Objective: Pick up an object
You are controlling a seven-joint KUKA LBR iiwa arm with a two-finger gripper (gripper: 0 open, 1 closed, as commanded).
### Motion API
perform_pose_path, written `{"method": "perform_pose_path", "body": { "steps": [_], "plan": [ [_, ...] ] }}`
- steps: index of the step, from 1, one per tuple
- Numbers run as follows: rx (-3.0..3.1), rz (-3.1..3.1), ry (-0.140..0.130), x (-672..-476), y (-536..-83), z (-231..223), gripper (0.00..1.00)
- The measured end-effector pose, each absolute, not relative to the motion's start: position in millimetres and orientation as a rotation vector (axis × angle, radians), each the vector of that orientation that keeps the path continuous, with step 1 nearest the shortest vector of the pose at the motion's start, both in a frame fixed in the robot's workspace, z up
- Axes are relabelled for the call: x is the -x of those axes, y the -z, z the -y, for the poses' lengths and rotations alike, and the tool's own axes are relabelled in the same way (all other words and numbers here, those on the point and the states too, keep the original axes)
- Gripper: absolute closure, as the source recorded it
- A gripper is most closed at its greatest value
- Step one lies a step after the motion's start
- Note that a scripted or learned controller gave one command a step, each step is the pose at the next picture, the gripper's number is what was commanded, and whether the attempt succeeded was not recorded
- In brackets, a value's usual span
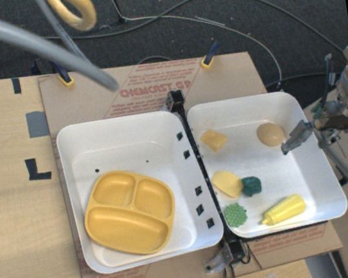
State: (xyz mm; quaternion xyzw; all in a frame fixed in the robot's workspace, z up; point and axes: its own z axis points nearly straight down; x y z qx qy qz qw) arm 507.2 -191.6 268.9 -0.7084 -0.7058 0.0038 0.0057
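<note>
The right bin [311,179] holds several small items. These are a pale yellow block [213,140], a tan round piece [269,133], a yellow wedge [227,183], a dark green lump [251,185], a bumpy light green ball [235,214] and a long yellow piece [283,209]. My gripper [301,133] reaches in over the bin's right rim, just right of the tan round piece and apart from it. I see nothing held in it.
The left bin [83,143] holds a yellow divided plate [130,211]. A black divider [194,164] runs between the bins. A grey hose [34,39] crosses the upper left, and cables lie on the dark floor behind.
</note>
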Motion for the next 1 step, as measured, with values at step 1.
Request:
{"method": "perform_pose_path", "body": {
  "steps": [1],
  "plan": [
    [2.22,2.222,-0.002,-509.4,-275.3,190.9,0.0]
  ]
}}
